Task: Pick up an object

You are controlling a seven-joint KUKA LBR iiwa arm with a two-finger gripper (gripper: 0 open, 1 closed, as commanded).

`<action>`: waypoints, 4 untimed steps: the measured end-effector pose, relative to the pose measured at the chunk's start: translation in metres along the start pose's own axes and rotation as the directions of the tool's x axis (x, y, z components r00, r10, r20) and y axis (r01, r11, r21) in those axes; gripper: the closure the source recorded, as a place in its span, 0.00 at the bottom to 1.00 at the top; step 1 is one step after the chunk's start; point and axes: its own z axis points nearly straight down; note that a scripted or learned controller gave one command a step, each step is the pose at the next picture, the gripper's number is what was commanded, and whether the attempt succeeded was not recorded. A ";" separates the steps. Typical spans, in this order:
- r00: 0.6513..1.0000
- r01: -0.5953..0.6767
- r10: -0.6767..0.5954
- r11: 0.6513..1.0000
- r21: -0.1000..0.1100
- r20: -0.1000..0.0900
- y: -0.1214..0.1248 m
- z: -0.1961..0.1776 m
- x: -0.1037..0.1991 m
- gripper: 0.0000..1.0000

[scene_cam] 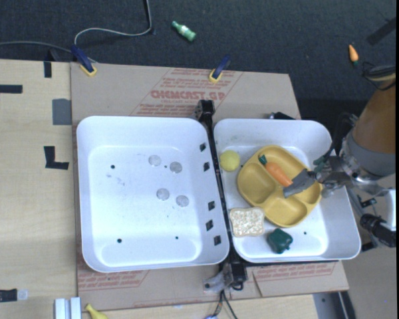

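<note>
**One gripper low over the yellow dish**

Two dark fingers point(298, 186) reach out from the gripper point(304, 182) across the yellow divided dish point(256, 185), and from where I stand I cannot tell how far apart they are or whether anything sits between them; they read as a single grey wedge lying over the dish's middle ridge. Just beside the tip of that wedge, toward the dish's far rim, lies an orange carrot-shaped piece point(277, 173), seemingly resting in the dish and not lifted. A small dark green bit point(263, 159) sits at the dish's far edge.

Working outward from the dish: a yellow ball point(230, 160) lies just off its left side, near the wall between the bins. A pale, bumpy rectangular block point(247, 222) lies just beside the dish's near-left edge, and a dark green lump point(279, 240) sits near the dish's near rim, to the right of that block. All of these are in the right bin point(332, 241).

The arm point(376, 135), grey with an orange-brown shell, comes in from the right of the dish over the bin's right wall.

The left bin point(93, 198), well apart from the dish, shows four grey round marks on its floor. Both bins rest on a cardboard sheet point(179, 95).
</note>
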 end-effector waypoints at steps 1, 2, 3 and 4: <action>1.000 0.002 -0.002 1.000 -0.012 0.002 0.074 0.136 -0.002 0.00; 1.000 0.001 -0.001 1.000 -0.019 0.006 0.076 0.123 -0.004 1.00; 1.000 0.001 -0.001 1.000 -0.003 0.001 0.061 0.001 0.032 1.00; 1.000 0.002 -0.002 1.000 -0.002 0.000 0.027 -0.034 0.092 1.00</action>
